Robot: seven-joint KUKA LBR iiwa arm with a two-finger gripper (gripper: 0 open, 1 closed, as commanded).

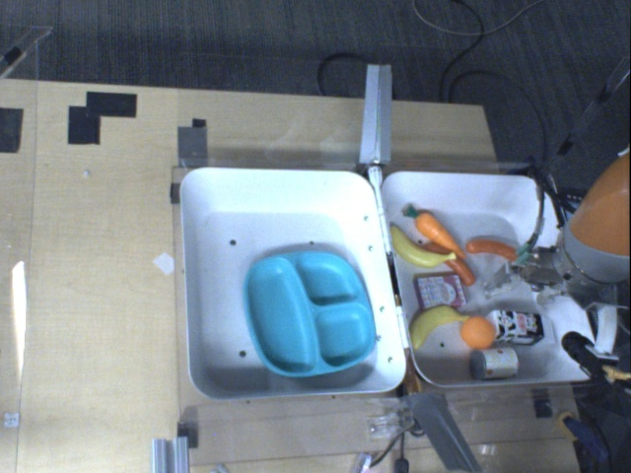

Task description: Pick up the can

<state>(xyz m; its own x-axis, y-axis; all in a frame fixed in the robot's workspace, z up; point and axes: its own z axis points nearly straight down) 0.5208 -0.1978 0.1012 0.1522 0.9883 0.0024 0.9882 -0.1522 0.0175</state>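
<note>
- Can (494,363): lying on its side at the right bin's (513,187) front edge, just beside an orange (478,333).
- Gripper (513,282): above the bin's right part; grasp state cannot be told.
- Left bin (212,264): holds a blue tray (309,312).

No legible text (labels too blurred).
</note>
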